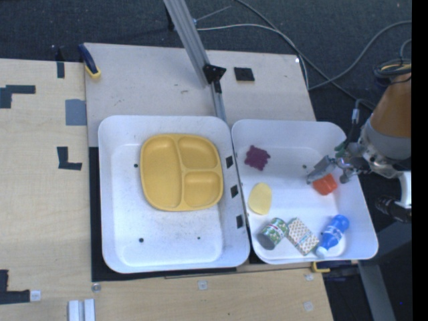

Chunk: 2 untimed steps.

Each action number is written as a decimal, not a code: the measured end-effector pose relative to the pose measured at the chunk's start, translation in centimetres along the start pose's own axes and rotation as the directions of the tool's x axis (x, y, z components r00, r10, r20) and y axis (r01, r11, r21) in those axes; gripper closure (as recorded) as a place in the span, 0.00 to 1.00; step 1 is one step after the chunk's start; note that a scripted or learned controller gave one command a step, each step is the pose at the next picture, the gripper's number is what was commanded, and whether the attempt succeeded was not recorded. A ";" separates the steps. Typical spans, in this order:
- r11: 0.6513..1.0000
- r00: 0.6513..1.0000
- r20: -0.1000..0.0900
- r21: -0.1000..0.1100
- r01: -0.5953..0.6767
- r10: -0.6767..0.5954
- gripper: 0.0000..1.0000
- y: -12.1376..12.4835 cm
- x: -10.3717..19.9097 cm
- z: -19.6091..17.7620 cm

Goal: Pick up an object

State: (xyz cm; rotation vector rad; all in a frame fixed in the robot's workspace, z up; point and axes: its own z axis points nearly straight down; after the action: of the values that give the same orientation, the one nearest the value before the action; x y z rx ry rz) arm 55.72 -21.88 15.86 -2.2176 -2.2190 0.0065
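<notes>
A robotics lab. Loose cables [267, 29] cross dark carpet at twelve o'clock. Black tape marks [67, 158] dot the wooden bench [40, 212] at nine o'clock.

My bins [110, 179] are white; tray [181, 172] yellow, block [325, 185] orange, bottle [332, 233] blue, lump [257, 157] purple, carton [301, 235] checked.
</notes>
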 end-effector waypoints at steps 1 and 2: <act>1.000 1.000 0.007 -0.017 -0.001 0.001 0.00 0.7 -0.4 4.3; 1.000 1.000 0.002 -0.004 0.001 -0.001 1.00 0.4 -0.1 4.0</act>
State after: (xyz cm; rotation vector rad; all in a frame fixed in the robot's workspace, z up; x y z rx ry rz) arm 56.07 -22.01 11.89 -2.2197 -2.2223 0.0040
